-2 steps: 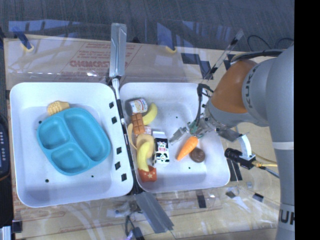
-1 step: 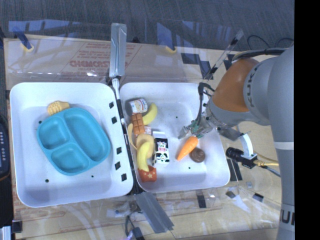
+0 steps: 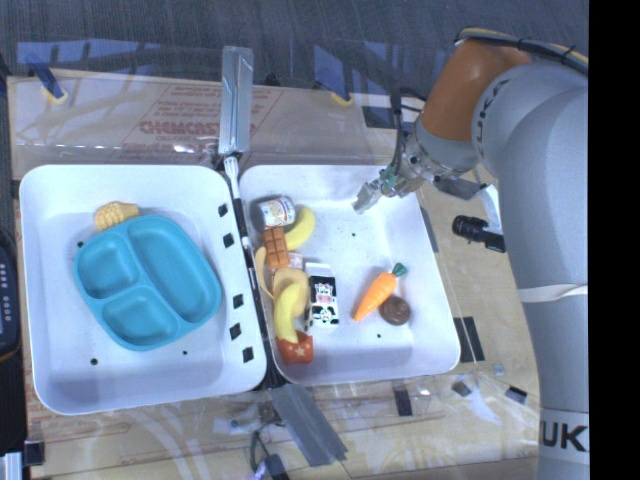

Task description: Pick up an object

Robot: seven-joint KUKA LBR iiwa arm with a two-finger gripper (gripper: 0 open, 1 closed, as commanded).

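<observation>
Grey, our end effector (image 3: pixel 366 199) is hovering over the right bin (image 3: pixel 425 268) (grip state unclear); carrot (image 3: pixel 375 292) is lying below.

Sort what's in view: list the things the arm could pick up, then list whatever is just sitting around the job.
Pickable, right bin: carrot, brown chocolate-like piece, small milk carton, bananas, can. Left bin: corn cob. The gripper hovers over the right bin.

Just there: blue divided plate, two white bins, clear plastic sheet.
</observation>
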